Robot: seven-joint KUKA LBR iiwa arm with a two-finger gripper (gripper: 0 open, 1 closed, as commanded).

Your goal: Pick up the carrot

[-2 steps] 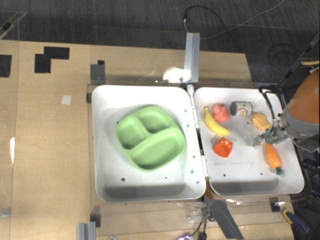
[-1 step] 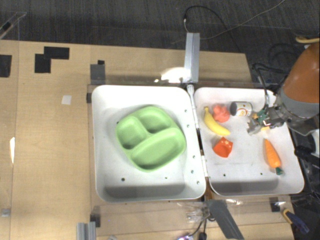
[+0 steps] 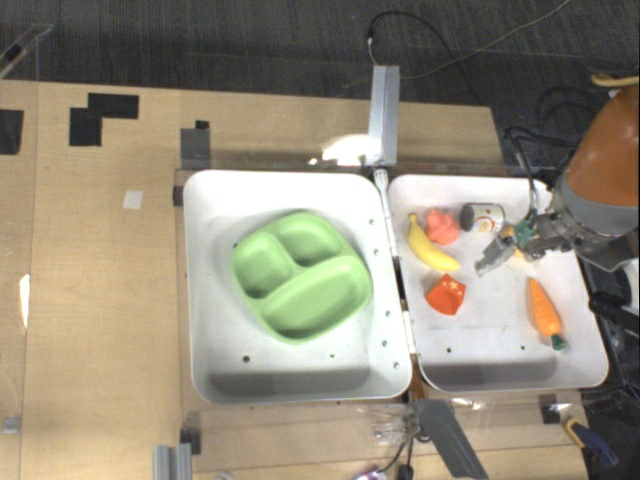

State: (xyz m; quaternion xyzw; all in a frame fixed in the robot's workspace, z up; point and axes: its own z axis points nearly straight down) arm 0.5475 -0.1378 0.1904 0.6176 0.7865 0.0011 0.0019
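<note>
While the arm (image 3: pixel 600 183) reaches in from three o'clock over the right bin (image 3: pixel 570 368), its end effector (image 3: pixel 497 255) hangs near the bin's middle, apart from everything in it; I cannot tell its state from this slant. The carrot (image 3: pixel 543 311) lies on the bin floor at about four o'clock from the end effector, near but untouched, its green tip pointing toward five o'clock. A banana (image 3: pixel 430 248) lies at nine o'clock from the end effector, with a pink toy (image 3: pixel 442 227) just above it and a red piece (image 3: pixel 446 295) toward seven o'clock. On the bench (image 3: pixel 90 298), the left bin (image 3: pixel 215 368) holds a green divided plate (image 3: pixel 300 276).
</note>
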